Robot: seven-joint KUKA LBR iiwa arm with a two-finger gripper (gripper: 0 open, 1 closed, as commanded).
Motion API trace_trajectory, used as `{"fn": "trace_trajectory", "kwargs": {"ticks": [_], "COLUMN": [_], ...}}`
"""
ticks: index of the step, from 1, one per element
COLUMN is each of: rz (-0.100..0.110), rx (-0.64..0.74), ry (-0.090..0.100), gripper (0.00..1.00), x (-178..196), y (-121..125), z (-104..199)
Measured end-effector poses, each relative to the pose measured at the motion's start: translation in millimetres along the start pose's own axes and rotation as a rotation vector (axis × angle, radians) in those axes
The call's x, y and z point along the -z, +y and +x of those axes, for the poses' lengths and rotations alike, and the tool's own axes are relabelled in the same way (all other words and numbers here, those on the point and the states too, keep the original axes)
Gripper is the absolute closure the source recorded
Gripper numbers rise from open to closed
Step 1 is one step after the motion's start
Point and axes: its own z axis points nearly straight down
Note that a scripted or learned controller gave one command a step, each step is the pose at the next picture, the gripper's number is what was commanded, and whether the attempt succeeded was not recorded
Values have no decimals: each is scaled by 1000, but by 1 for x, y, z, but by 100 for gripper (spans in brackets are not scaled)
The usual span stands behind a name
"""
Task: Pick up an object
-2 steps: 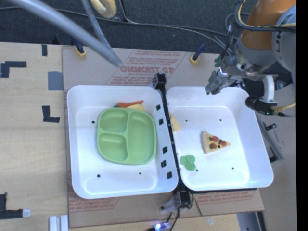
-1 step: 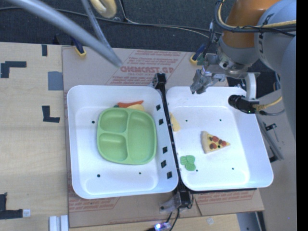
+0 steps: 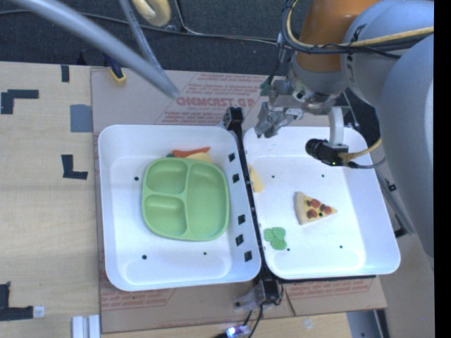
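Note:
A toy pizza slice [image 3: 313, 208] lies in the middle of the right bin [image 3: 366, 248]. A small green leafy toy [image 3: 275, 238] sits near that bin's front left corner. A pale yellow piece [image 3: 256, 182] rests against its left wall. My gripper [image 3: 268, 128] hangs over the back left corner of the right bin, above and behind these toys, with nothing seen between its fingers. In the left bin [image 3: 127, 259] lies a green divided plate [image 3: 186, 197], with an orange and yellow toy [image 3: 192, 153] partly hidden behind its far rim.
A black divider strip [image 3: 242, 189] runs between the two bins. A black camera module [image 3: 326, 151] on the arm hangs over the right bin's back edge. A grey pole [image 3: 84, 27] crosses the top left. Cardboard lies under both bins.

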Motion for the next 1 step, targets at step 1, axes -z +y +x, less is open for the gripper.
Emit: {"fn": "trace_trajectory", "kwargs": {"ticks": [1], "rz": [-1], "rx": [0], "ry": [0], "gripper": [100], "x": [-4], "y": [3], "z": [43]}}
